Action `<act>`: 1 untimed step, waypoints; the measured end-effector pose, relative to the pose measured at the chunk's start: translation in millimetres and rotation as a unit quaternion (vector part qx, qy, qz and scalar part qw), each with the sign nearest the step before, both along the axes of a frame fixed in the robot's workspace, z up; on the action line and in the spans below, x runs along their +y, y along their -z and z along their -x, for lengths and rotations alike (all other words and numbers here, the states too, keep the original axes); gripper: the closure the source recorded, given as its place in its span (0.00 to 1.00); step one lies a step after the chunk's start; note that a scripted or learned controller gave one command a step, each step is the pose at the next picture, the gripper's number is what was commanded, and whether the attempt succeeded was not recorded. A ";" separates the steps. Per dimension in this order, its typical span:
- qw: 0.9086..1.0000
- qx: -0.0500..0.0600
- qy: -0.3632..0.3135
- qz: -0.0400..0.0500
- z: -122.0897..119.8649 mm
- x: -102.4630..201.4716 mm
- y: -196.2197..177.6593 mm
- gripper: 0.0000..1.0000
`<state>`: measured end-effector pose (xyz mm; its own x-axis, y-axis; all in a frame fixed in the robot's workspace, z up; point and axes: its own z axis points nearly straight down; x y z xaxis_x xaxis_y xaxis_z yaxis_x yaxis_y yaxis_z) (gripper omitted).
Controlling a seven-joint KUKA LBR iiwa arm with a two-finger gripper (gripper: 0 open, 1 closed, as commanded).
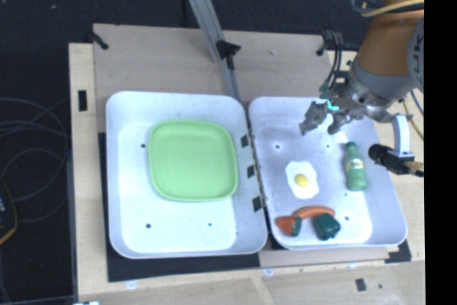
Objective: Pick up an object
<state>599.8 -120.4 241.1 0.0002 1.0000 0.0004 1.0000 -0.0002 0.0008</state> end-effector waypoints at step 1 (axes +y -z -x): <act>1.000 0.000 0.000 0.000 0.0 0.0 0.0 0.00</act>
